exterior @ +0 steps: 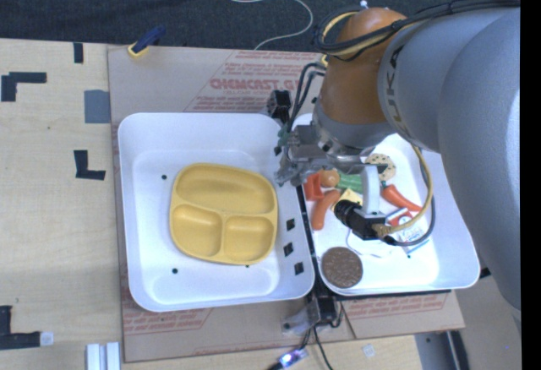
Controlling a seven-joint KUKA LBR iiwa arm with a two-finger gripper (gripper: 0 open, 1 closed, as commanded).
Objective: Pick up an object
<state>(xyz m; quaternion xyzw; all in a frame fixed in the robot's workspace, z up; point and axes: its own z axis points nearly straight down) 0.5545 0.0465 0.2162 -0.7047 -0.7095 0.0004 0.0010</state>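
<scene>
Centrally, smooth yellow three-compartment tray [224, 213]

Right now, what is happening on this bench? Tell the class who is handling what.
A grey robot arm with an orange band reaches in from the right, its end effector hanging over the right white bin, close to the wall between the two bins. Below it lie small objects: orange carrot-like pieces, a brown round disc and others. Nothing is visibly lifted. The left white bin holds a yellow divided plate, lying flat and untouched.
</scene>
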